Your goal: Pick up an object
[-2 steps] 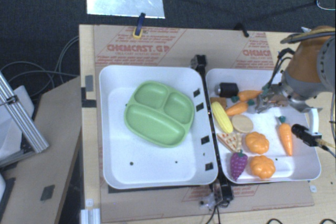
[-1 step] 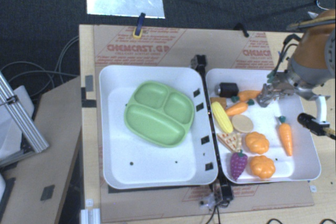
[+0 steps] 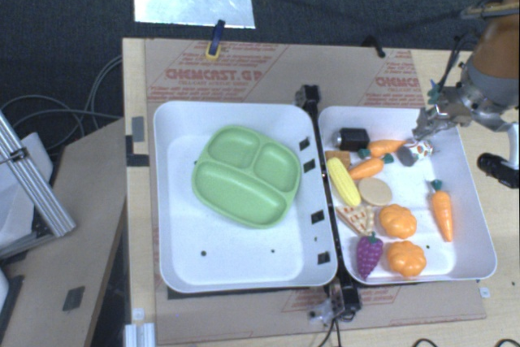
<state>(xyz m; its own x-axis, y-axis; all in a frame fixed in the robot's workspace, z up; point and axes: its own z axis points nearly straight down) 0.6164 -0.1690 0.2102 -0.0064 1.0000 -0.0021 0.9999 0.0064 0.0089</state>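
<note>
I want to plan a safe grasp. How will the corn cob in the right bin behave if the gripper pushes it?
The corn looks like rigid toy plastic, so probably stiff and light. Its rounded, elongated shape suggests it may roll sideways. It lies beside a carrot and a round slice, which could block or shift.

1. In the right bin (image 3: 475, 244) you see the toy foods bunched together: a yellow corn cob (image 3: 344, 180) lies lengthwise near the left wall.
2. Two orange carrots (image 3: 367, 168) lie slanted just beside the corn's upper end, with a black block (image 3: 353, 138) above them.
3. A tan round disc (image 3: 375, 192) rests flat just right of the corn.
4. Below it sit two orange pumpkins (image 3: 398, 221), one nearer the front wall.
5. A purple grape bunch (image 3: 369, 253) lies beside the front pumpkin.
6. A third carrot (image 3: 442, 211) lies apart, toward the right wall.
</note>
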